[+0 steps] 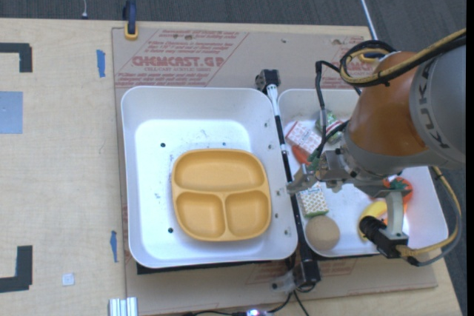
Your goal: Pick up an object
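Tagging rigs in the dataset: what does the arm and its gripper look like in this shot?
The arm is grey with a broad orange band above the wrist and dark KUKA lettering on the grey shell. Black and yellow cables loop over the orange section. The gripper is a small metallic grey unit with wiring around it.

Two shallow white bins are sitting side by side: a left bin and a right bin. One yellow three-compartment tray is lying in the left bin. One tan ball and several small packaged items, partly hidden and uncountable, are lying in the right bin.
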Available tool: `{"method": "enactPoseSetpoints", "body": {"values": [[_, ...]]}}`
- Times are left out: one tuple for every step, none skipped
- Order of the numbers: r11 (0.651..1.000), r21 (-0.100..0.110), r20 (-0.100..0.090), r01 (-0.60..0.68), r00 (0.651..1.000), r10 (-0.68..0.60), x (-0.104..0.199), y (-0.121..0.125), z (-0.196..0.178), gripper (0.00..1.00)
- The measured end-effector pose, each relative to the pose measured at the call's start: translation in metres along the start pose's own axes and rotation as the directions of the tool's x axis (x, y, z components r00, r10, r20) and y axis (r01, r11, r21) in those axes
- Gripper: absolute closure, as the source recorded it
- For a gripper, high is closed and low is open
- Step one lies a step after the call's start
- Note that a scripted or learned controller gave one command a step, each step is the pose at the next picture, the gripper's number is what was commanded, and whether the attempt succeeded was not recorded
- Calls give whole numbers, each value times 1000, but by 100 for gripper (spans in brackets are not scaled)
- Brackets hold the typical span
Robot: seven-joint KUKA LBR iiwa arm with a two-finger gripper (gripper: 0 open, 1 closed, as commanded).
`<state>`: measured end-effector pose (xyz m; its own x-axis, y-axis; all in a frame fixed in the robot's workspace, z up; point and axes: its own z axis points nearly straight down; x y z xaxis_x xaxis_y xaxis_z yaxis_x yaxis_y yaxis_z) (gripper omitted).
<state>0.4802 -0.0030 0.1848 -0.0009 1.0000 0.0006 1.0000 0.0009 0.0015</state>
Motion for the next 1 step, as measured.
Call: {"method": "enactPoseSetpoints", "body": {"values": [[1000,-9,-18,11,1000,-11,-26,6,29,0]]}}
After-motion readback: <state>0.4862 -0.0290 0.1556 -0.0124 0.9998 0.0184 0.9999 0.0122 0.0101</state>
